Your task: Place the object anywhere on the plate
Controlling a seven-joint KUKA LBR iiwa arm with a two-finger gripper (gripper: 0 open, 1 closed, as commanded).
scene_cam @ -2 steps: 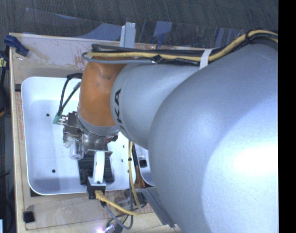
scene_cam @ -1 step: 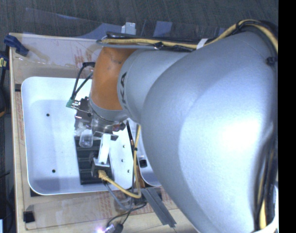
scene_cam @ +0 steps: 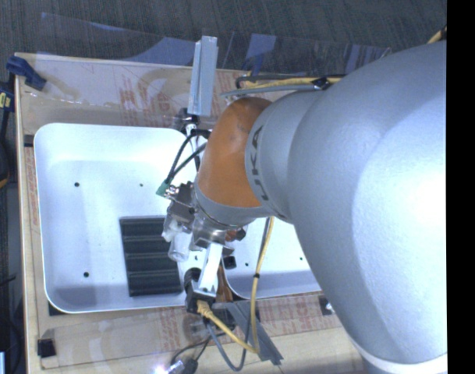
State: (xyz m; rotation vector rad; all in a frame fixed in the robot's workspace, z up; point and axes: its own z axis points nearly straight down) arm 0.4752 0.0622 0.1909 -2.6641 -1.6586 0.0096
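Grey arm (scene_cam: 362, 201) over left white bin (scene_cam: 73, 209), gripper (scene_cam: 196, 287) beside dark ribbed plate (scene_cam: 150, 255), finger state unclear

2 bins sit side by side on the bench (scene_cam: 104, 337). The left bin (scene_cam: 58, 209) holds a ribbed plate (scene_cam: 147, 255) in its near right part. The arm (scene_cam: 354, 193) reaches in from the right, above the right bin (scene_cam: 284, 275). Its hand (scene_cam: 196, 275) hangs over the left bin's near right corner, just beside the plate's right edge.
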